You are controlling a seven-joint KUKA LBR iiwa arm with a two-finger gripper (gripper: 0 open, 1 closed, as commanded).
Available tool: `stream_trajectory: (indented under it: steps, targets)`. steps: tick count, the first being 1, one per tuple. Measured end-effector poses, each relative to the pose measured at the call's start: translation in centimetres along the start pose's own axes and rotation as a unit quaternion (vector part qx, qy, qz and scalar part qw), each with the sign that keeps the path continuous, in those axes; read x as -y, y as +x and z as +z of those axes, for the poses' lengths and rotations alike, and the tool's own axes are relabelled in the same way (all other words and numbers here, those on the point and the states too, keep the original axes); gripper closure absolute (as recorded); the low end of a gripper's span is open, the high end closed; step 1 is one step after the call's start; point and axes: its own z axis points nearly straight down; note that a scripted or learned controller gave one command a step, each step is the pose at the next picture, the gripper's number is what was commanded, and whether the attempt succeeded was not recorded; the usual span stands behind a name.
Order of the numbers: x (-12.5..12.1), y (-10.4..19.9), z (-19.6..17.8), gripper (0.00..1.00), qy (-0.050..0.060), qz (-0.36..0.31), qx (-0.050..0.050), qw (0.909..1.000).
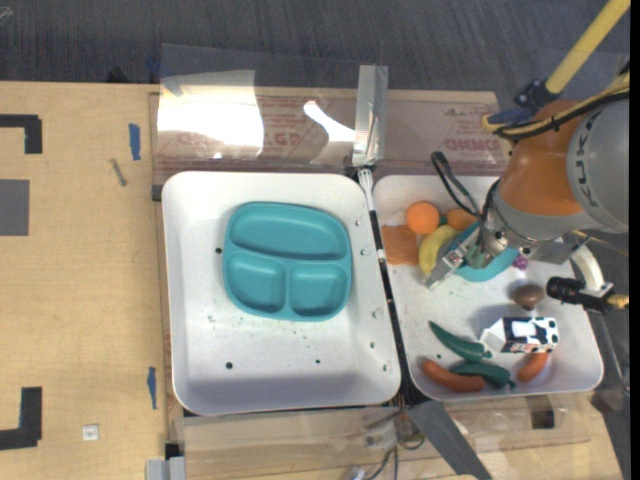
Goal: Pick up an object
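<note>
Gripper [447, 265] is hanging low in the right bin [590, 368], touching the banana [433, 248]. Whether it is spread or pinching, I cannot tell. Orange [422, 216] is lying just behind the banana.

Arm low — hand [447, 265] leftward

Orange ball [422, 216]: round, at the right bin's back left.
Banana [434, 249]: yellow, curved, just in front of the ball, touching it.
Green pepper [470, 353]: long, dark, slanted near the front.
Red sausage [452, 375]: lies along the front wall.
Cow toy [524, 335]: white and black, possibly lying on its side.
</note>
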Motion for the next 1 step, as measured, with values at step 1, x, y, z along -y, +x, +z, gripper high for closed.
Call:
stream_trajectory:
  steps: [1]
  targets:
    - [-2.84, -0.28, -0.05, 0.0, 0.0, 0.048, 0.001, 0.9988]
